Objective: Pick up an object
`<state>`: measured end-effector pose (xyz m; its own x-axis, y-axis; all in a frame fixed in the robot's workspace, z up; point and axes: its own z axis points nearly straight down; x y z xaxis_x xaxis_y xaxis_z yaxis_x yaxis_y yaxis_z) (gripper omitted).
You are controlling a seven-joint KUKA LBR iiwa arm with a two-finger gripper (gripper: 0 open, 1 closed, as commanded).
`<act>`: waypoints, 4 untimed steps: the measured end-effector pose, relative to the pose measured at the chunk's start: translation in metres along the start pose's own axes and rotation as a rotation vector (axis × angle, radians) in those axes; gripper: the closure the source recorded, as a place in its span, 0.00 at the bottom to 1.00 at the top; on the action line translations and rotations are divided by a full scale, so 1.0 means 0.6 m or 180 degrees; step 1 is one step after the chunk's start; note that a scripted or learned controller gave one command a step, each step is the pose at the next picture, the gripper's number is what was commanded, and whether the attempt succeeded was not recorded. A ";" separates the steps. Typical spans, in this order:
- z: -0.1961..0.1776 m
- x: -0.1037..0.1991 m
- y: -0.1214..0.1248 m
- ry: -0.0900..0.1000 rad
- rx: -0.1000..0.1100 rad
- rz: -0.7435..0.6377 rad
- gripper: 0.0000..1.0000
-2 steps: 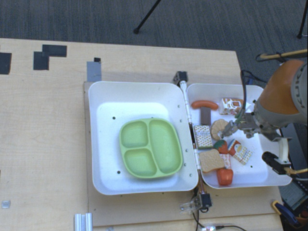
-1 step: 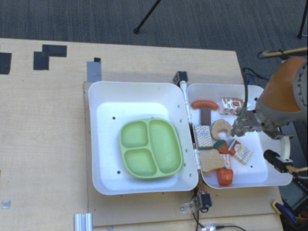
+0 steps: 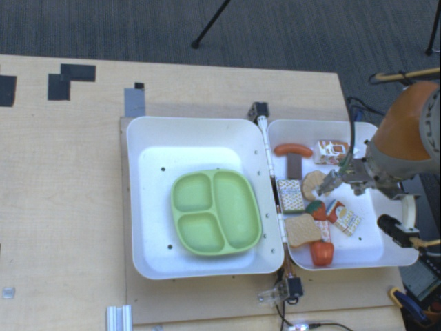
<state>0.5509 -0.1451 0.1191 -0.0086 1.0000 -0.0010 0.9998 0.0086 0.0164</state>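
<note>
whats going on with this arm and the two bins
A grey robot arm with an orange band reaches in from the right over the right bin. Its gripper hangs low above a pile of toy food there: a sausage, a slice of bread, a tomato and some small packets. Nothing visibly sits between its fingers, so no pick has happened yet. The left bin holds a green divided plate, untouched.

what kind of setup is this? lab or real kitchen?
Most likely a robot lab bench, not a kitchen. Two white bins sit on a plywood bench: the left bin holds a green divided plate, the right bin toy food such as a hot dog. A tripod leg stands on carpet.
</note>
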 end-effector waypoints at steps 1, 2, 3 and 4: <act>0.045 0.089 -0.090 -0.0043 -0.0044 0.0028 0.00; 0.026 0.093 -0.086 -0.0024 -0.0051 0.0021 1.00; -0.151 0.235 -0.062 0.0008 0.0041 0.0011 1.00; -0.151 0.234 -0.063 0.0005 0.0043 0.0011 0.00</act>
<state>0.5105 -0.0049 0.2088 -0.0052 1.0000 0.0007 1.0000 0.0052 0.0028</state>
